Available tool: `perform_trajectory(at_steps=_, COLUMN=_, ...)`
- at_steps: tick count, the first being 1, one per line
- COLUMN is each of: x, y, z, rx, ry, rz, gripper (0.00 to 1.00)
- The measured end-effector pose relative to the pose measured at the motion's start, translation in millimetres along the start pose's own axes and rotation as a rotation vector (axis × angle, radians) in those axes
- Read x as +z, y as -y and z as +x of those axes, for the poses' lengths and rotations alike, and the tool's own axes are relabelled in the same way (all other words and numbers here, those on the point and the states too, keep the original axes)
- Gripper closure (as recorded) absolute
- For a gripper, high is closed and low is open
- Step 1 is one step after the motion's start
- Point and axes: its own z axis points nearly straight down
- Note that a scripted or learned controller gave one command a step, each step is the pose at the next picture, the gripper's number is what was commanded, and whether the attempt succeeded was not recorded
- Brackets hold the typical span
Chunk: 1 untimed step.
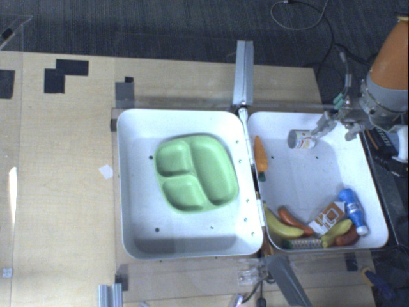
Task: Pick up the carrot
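Pale wood bench top, black square marks at its far left, dark carpet floor beyond, black cable looped on it

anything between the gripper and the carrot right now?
Mostly clear. The carrot lies against the left wall of the right bin, beside the divider. The gripper is at the bin's upper right, and a small can lies just left of it, roughly on the line to the carrot. That wall may crowd the grasp.
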Motion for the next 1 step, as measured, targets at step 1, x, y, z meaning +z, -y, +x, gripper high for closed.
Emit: perform_trajectory(at_steps=1, x=67.2, y=60.6, z=58.6, rx=0.307, ry=0.000, rz=0.001, gripper=0.00)
